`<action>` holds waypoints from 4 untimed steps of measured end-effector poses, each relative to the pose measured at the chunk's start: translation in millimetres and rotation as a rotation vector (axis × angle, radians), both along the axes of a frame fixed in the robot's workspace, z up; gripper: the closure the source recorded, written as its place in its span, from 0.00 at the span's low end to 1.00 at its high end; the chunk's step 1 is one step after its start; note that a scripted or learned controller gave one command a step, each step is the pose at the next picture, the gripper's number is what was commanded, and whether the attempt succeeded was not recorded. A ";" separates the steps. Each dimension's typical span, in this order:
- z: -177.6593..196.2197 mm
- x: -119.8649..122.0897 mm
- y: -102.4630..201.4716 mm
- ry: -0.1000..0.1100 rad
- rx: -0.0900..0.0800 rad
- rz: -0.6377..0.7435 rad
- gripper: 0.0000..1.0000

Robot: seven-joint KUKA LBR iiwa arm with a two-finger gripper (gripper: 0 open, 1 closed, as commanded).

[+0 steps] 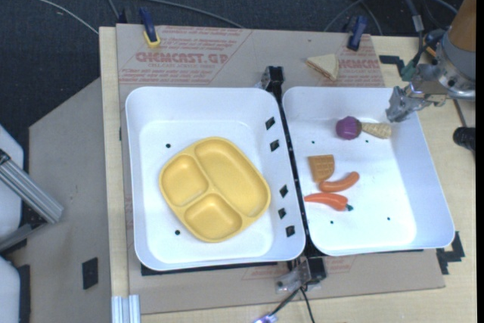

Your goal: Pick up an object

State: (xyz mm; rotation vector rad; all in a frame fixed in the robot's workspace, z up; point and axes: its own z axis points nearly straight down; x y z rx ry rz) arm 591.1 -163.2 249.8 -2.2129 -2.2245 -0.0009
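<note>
The gripper [399, 106] hovered at the right bin's [423, 163] far rim; whether its fingers stood apart could not be told. Just beside it lay an ice cream cone [361, 128], purple scoop toward the divider. So near the wall, a descent risked clipping the rim, or nudging the cone away.

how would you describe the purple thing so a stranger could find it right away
Look in the right-hand white bin, near its far edge. The purple ball lies there beside a tan cone piece. It is the only round, purple item; the others are orange or tan.
</note>
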 end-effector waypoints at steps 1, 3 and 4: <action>-4.1 10.2 45.9 -0.001 0.000 0.000 1.00; -16.8 21.3 156.6 0.002 -0.001 0.001 1.00; -12.5 21.3 219.1 -0.003 0.000 0.002 1.00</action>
